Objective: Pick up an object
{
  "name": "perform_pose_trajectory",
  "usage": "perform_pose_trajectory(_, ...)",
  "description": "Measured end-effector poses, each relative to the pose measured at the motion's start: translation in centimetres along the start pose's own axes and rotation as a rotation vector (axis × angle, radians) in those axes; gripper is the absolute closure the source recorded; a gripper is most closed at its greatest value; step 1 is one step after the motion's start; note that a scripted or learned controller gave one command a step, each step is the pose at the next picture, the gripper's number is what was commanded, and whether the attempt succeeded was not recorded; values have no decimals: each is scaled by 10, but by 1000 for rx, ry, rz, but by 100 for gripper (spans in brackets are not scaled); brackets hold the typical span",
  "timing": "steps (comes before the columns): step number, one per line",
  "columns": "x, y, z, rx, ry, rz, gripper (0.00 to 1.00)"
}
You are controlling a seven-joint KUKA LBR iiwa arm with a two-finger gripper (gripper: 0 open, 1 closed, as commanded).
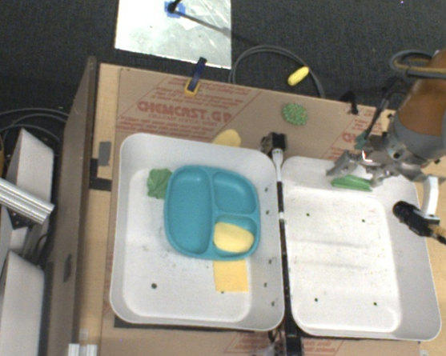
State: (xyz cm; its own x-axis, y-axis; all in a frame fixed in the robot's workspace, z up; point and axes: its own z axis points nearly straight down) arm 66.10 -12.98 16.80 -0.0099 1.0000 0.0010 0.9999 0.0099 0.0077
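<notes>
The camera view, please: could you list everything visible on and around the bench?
Bins: two, white, side by side.
Divided plate: one, teal, left bin.
Rounded piece: one, yellow, in the plate's lower right compartment.
Flat square: one, yellow, left bin below the plate.
Leafy piece: one, green, left of the plate.
Long piece: one, green, right bin's far edge, under the claw.
Round piece: one, green, on cardboard behind the bins.
Arm: one, grey with an orange band, right.
Claw: one, over the long piece; grip unclear.
</notes>
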Motion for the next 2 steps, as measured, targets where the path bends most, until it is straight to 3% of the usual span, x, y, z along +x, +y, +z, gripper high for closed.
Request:
perform_pose_trajectory(1, 82, -42, -51, 5, 3, -2, 100)
perform_pose_trajectory(2, 146, -53, -44, 8, 1, -1, 100)
